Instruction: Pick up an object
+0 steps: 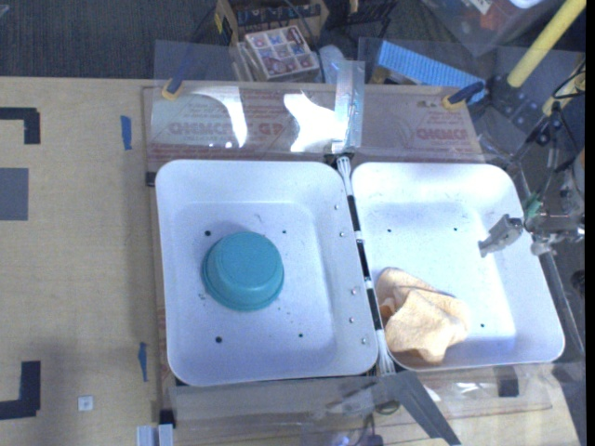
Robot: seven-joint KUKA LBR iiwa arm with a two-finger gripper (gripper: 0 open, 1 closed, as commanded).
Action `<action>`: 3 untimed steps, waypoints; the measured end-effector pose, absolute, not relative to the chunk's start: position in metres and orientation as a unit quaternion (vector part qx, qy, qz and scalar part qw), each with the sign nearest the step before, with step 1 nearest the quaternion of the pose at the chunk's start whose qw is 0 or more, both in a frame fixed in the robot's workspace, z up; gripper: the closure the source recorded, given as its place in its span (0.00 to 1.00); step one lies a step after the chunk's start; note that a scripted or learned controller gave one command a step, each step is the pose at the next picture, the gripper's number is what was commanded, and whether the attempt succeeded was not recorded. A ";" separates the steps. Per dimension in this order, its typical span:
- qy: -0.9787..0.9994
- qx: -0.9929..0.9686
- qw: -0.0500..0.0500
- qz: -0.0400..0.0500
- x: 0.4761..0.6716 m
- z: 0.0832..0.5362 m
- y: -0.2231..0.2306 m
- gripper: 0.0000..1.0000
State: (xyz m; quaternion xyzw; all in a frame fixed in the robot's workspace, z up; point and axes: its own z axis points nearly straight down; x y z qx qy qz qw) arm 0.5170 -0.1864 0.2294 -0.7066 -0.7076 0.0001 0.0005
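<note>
Bins [177, 193]: two, white, side by side; one teal bowl [244, 269] upside down in the left bin, round, no long axis; one crumpled orange cloth [423, 325] at the right bin's near-left corner, lying roughly crosswise; gripper [507, 233] over the right bin's right edge, whether parted or closed I cannot tell.

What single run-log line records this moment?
pincer: over right bin, right edge, holding nothing | orange cloth: right bin, front-left corner | teal bowl: upside down, left bin
</note>
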 end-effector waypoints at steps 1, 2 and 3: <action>-0.759 -0.652 0.000 0.000 0.493 0.100 -0.159 0.00; -0.778 -0.629 -0.004 -0.002 0.492 0.089 -0.129 0.00; -0.777 -0.630 -0.006 -0.004 0.493 0.100 -0.129 1.00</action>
